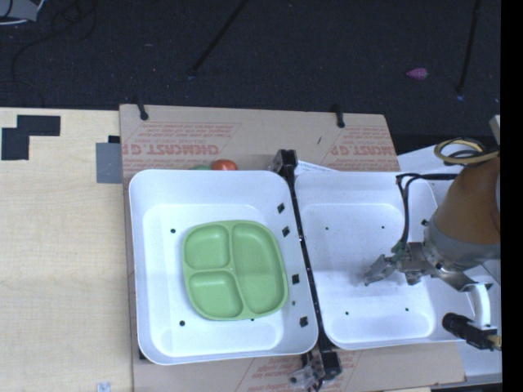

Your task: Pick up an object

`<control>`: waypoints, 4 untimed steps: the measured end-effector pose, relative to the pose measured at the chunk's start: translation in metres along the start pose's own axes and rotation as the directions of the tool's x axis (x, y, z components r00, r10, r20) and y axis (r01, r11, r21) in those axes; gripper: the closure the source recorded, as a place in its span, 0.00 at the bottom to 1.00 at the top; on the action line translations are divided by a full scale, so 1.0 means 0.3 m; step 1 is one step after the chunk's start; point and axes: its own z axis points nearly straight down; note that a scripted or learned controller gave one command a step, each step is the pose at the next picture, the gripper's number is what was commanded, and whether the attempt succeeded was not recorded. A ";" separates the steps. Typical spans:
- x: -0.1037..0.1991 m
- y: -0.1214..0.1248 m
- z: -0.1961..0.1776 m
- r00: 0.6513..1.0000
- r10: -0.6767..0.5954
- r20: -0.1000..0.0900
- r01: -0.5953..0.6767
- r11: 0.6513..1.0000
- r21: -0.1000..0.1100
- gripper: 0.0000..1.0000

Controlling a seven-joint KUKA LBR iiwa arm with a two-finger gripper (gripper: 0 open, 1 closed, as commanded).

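Two white bins side by side on bench (57, 251). Left bin (155, 194): green plate (234, 269) with three parts, lying flat in middle. Right bin (351, 194): claw (377, 271) low over floor, near right wall. Claw fingers spread apart, nothing between them.

Robot lab: cardboard-lined bench (65, 260), twin white bins (155, 211), loose cables (458, 148), dark carpet floor (286, 39).
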 end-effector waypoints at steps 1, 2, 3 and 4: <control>-0.004 0.002 -0.040 1.000 0.004 0.001 -0.004 1.000 -0.002 1.00; 0.007 0.019 -0.245 1.000 -0.002 0.003 0.002 1.000 -0.011 1.00; 0.005 0.019 -0.287 1.000 -0.002 0.003 0.002 1.000 -0.007 1.00; 0.201 0.070 -0.285 1.000 -0.006 0.000 0.006 1.000 -0.006 1.00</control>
